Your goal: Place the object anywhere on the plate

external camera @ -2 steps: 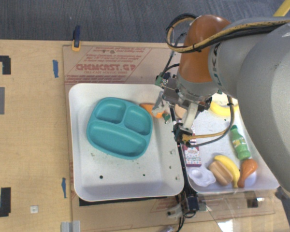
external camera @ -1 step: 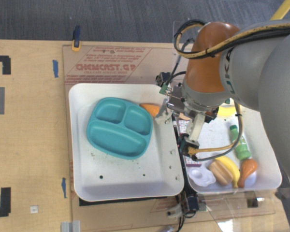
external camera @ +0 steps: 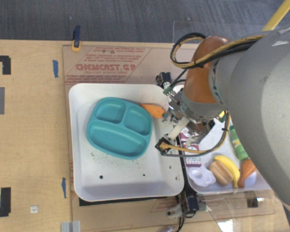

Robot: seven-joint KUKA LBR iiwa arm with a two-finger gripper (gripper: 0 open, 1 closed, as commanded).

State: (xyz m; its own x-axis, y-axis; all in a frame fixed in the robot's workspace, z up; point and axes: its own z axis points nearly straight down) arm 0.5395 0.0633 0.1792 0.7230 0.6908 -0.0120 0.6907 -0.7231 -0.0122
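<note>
The counter (external camera: 29,144) is brown cardboard with blue tape bits, and two white bins sit on it side by side. Nearest to the camera, in the right bin (external camera: 217,188), lies a pile of toy food: a yellow banana (external camera: 230,166), a brown bun (external camera: 219,173), a green thing (external camera: 238,147) and a white lump (external camera: 201,177). The left bin (external camera: 130,185) has a blue plate (external camera: 120,127) with three parts in it. The plate has nothing on it yet.

The orange thing (external camera: 153,110), maybe a toy carrot, lies in the left bin. It touches the plate's right edge, so it is beside the plate, not on it. The gripper (external camera: 170,111) is just next to the orange thing, low between the two bins. I cannot tell if it is shut or apart, because the big grey arm (external camera: 261,105) and wires hide it.

Here is what could go wrong. The orange thing is small and pointy, so it may slip out or roll off. A push could slide it under the plate's rim, or bump the plate away. The dangling wires could catch too
</note>
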